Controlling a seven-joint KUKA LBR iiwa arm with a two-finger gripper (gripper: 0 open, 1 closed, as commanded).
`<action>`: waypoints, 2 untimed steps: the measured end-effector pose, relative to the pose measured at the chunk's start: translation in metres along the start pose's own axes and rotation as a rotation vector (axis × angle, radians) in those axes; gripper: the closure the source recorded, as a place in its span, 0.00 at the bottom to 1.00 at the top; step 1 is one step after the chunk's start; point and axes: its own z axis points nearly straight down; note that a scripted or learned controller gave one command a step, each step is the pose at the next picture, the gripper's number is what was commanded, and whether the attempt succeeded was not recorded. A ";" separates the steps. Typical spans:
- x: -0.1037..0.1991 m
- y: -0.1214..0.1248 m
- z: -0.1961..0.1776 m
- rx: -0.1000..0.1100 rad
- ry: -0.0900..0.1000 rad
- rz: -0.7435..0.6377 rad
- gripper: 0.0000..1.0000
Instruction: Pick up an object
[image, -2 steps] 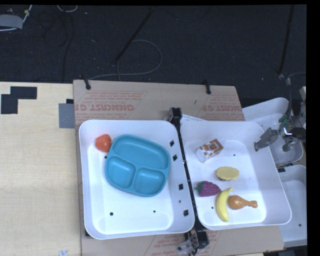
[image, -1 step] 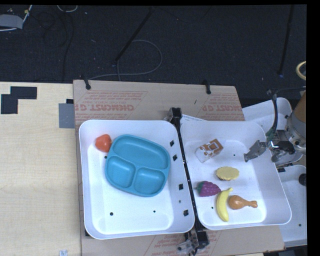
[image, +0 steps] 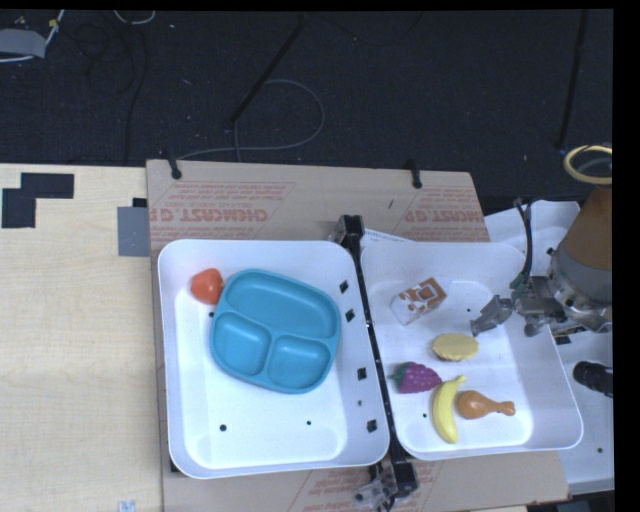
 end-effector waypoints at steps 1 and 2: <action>0.002 0.001 0.062 -0.002 0.000 0.001 0.00; 0.001 0.003 0.048 -0.007 0.001 0.004 1.00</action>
